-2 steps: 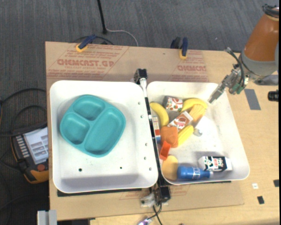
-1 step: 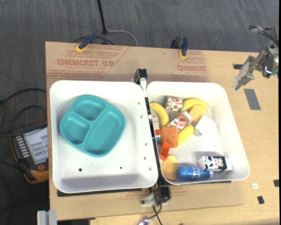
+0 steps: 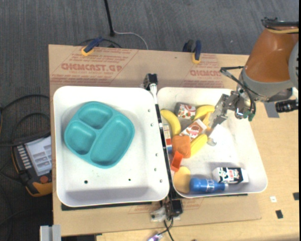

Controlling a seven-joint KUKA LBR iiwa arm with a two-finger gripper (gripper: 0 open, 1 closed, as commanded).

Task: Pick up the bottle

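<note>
My end effector (image 3: 216, 125), fingers apart and gripping nothing, hangs over the right of two shallow white bins (image 3: 251, 149); one blue plastic bottle (image 3: 206, 185) lies at its near edge, beside two yellow bananas (image 3: 171, 121).

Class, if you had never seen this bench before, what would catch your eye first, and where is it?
The teal plate stands out, alone in the left bin. The right bin holds a heap of bananas, cartons and a blue bottle near its front edge. The gripper hangs over that bin's far side.
</note>
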